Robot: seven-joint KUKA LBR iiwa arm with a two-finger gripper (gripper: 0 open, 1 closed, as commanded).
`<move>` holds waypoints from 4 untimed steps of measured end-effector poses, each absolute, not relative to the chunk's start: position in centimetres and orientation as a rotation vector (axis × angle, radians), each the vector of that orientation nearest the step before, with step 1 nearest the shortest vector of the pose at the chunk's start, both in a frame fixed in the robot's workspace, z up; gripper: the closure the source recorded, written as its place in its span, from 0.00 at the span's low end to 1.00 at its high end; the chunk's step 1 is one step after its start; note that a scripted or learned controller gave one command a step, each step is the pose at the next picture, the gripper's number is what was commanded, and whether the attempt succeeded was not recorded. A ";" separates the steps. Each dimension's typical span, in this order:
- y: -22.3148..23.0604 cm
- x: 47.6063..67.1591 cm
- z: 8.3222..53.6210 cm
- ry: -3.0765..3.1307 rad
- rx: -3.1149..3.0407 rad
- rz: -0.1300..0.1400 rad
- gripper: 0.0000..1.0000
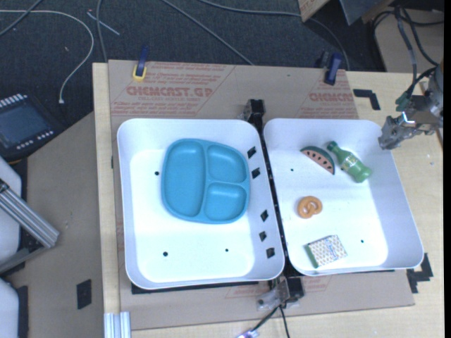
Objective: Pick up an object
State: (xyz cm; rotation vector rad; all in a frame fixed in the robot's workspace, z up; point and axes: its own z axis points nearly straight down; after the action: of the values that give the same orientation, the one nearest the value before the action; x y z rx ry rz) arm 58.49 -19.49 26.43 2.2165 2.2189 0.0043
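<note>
In the right bin point(394, 210), nearest the camera lies a patterned packet point(327, 250), then a pretzel point(309, 207), with bare floor between. Farther back a melon slice point(318, 160) touches a green bottle point(349, 163). The gripper point(392, 134) hangs at that bin's far right rim, touching nothing; its opening cannot be told. The left bin point(141, 238) holds a blue tray point(205, 181).

Glossy white plastic bins point(141, 245) sit on matt cardboard sheet point(211, 83) (the blue divided plate point(206, 182) looks smooth plastic).

Blue divided plate point(205, 182), green bottle point(349, 163), orange pretzel point(309, 207), patterned packet point(327, 250), white bins point(141, 245)
</note>
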 end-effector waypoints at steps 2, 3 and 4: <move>-9.7 59.9 25.0 2.229 2.217 0.002 1.00; -4.5 59.6 25.4 2.230 2.217 0.002 1.00; 0.7 59.9 23.8 2.232 2.219 -0.001 1.00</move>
State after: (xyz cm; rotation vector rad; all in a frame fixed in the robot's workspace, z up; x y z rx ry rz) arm 59.88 0.66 23.80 2.2186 2.2315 -0.0012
